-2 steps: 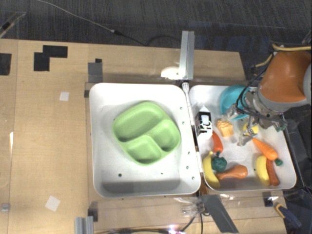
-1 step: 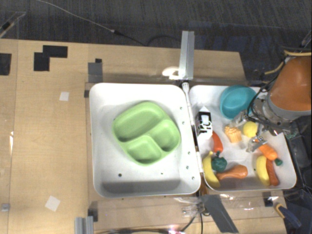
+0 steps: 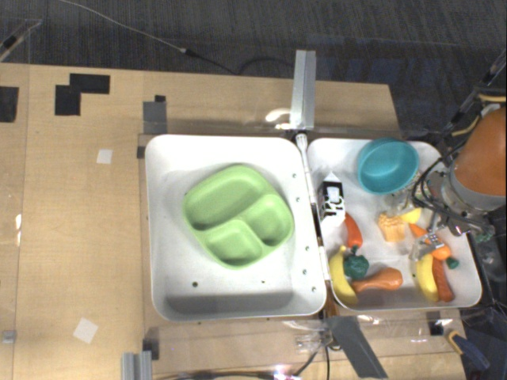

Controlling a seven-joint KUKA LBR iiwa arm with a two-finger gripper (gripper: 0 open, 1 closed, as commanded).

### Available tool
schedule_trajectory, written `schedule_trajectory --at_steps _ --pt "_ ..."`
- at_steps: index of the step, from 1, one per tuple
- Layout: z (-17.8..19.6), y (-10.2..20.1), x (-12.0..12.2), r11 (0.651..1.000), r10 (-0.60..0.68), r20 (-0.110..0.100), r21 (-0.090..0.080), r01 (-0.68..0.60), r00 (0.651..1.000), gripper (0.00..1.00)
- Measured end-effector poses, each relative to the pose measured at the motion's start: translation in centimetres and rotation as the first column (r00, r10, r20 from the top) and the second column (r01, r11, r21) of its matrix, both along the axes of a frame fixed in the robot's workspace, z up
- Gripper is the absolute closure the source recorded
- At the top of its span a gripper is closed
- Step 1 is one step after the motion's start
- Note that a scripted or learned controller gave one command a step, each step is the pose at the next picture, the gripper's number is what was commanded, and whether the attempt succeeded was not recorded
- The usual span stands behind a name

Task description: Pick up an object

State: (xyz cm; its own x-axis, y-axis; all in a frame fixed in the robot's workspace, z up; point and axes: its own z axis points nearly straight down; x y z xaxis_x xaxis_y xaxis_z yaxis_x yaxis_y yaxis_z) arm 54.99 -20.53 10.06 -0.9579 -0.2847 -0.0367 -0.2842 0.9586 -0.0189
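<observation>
The arm is reaching in from the right over the right bin (image 3: 473,291), and the gripper (image 3: 430,240) is hanging low among the toy food at that bin's right side. Whether it is spread or pinching anything cannot be told from here.

The nearest candidate, a small yellow piece (image 3: 410,215), is lying just beside the gripper, close to an orange block (image 3: 390,226). It is looking like light, rigid moulded plastic with a smooth, probably slippery skin; a hold across its narrow middle is likely the safest.

A banana (image 3: 426,277) is lying below the gripper against a reddish piece. A second banana (image 3: 339,274), a dark green item (image 3: 356,266) and an orange carrot-like piece (image 3: 380,279) are crowding the near wall. A teal bowl (image 3: 386,165) is sitting at the far end. A green divided plate (image 3: 238,214) is occupying the left bin (image 3: 158,212).
</observation>
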Motion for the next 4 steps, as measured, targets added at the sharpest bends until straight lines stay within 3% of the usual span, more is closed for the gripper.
schedule_trajectory --at_steps 1,2,3,4 --pt "0.0 0.0 -0.6 1.0 0.002 0.005 -0.003 -0.002 1.0 0.0" --pt "1.7 0.1 0.0 1.0 0.009 0.02 -0.006 -0.009 1.0 1.0" --pt "10.7 5.1 7.1 0.994 -0.112 -0.023 0.009 0.113 0.993 1.0" --pt "10.4 5.0 6.9 0.993 -0.116 -0.029 0.009 0.116 0.993 0.0"
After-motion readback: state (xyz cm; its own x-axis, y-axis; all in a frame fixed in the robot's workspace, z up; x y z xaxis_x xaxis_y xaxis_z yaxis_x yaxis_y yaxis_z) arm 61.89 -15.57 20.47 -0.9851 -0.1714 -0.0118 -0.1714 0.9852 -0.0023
